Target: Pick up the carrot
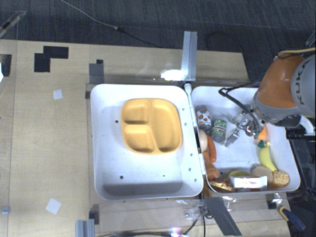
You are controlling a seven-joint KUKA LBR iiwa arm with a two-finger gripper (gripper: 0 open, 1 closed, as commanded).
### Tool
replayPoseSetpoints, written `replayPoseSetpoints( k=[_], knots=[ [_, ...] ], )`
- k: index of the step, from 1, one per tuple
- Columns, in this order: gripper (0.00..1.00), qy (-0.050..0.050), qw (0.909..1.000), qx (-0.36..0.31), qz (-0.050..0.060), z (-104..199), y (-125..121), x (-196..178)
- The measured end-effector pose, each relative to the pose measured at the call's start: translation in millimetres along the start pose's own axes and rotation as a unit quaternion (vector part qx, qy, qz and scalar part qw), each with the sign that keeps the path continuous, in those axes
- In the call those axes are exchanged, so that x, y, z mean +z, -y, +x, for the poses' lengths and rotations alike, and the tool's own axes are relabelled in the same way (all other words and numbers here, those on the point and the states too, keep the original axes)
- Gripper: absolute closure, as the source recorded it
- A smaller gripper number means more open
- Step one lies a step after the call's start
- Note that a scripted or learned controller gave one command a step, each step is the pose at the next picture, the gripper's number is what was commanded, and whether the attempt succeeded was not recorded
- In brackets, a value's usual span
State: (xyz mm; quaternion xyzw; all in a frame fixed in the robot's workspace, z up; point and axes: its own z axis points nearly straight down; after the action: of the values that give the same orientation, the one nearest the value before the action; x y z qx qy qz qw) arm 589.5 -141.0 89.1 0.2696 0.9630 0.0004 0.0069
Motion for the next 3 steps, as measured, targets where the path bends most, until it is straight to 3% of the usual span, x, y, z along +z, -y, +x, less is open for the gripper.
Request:
replayPoseSetpoints(
  k=[1,2,3],
  knots=[
    [0.00,-0.001,0.9832,0.182,0.001,-32,46,1],
    [1.00,0.003,0.9841,0.177,-0.001,-34,43,-12],
    [1.00,0.000,0.9898,0.142,0.000,48,49,-2]
  ],
)
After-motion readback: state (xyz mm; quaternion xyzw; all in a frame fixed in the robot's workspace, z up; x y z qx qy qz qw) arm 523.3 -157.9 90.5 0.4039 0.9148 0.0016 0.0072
